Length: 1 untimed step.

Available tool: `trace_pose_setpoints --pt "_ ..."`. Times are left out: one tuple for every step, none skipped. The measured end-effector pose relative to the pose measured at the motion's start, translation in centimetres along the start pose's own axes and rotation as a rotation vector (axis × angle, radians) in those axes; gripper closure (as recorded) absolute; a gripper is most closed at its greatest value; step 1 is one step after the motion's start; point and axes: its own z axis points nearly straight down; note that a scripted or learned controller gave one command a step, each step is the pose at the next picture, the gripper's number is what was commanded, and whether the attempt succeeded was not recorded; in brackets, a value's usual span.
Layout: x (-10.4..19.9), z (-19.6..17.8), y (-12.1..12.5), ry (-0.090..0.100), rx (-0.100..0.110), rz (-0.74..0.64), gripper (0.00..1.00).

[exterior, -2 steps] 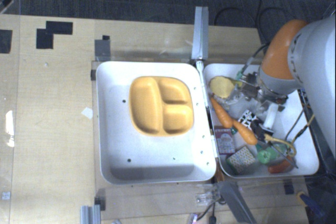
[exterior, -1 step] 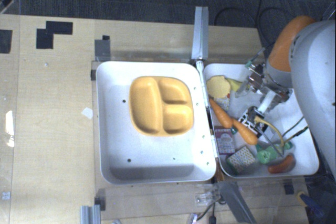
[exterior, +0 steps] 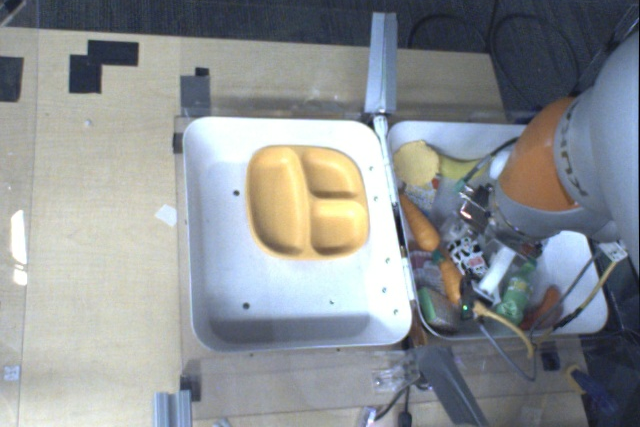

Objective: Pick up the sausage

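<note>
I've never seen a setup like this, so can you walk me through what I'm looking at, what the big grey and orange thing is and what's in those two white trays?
One camera above the bench looks down at a slant. The grey and orange shape is a robot arm reaching in from the right. The left white bin holds a yellow divided food tray. The right bin holds a pile of toy foods, among them an orange carrot-like piece and a yellow fruit. The arm's gripper is down among the pile. I can't pick out the sausage it should lift.
</note>
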Motion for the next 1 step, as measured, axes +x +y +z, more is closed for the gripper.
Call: trace_pose_setpoints --pt "2.02 0.17 6.4 -0.002 0.001 0.078 0.0"
